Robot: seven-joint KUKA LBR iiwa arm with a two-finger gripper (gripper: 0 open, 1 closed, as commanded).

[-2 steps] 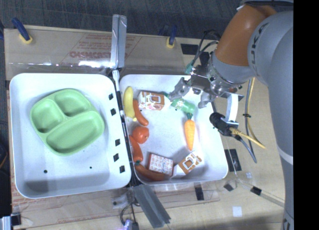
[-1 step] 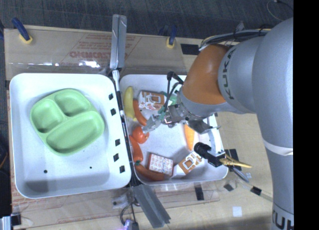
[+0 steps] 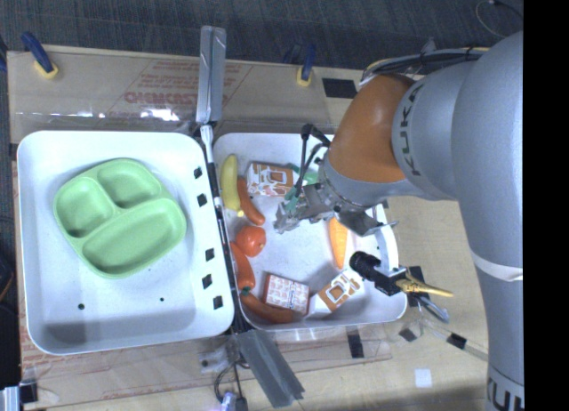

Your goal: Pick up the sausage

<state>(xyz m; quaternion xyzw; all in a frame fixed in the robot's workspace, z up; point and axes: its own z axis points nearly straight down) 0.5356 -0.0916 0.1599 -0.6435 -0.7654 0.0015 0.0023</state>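
Pincer: low inside the right bin, near its middle; whether its fingers are apart or together cannot be told; nothing seen between them. Arm: grey, orange band, entering from the right.

Sausage: reddish, lying in the right bin just left of the pincer, touching the banana along its left side.

Other contents, right bin: tomato below the sausage; carrot right of the pincer; carton at the top; two cartons at the bottom, one resting on a second reddish sausage-like piece, one beside it.

Left bin: green three-part plate.

Tabletop: brown, carrying both bins.
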